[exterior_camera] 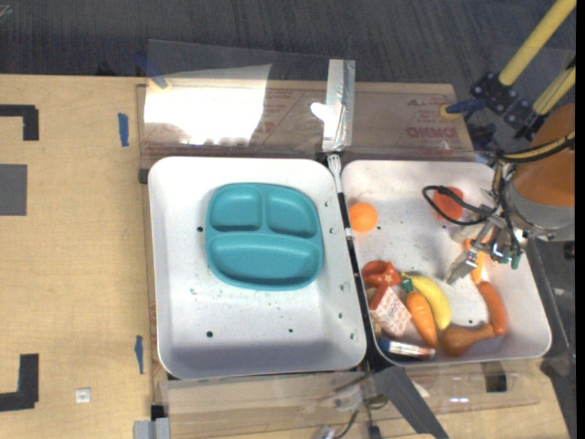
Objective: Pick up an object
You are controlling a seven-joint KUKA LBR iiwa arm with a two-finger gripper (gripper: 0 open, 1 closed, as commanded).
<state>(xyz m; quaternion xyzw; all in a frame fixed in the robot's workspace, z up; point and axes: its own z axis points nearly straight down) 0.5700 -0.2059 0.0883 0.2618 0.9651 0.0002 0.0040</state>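
Toward the table's right edge, over the right bin (539,337), the gripper (482,256) hovers with jaws apart, clamped on nothing, above the banana (434,298) and sausage (494,305).

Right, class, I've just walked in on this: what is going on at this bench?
A robot arm reaches in from the right over the right bin, which holds toy food: a banana, a carrot, an orange ball and more. Its end effector hangs just above the bin floor near the banana, with nothing visibly held. The left bin holds a teal divided plate.
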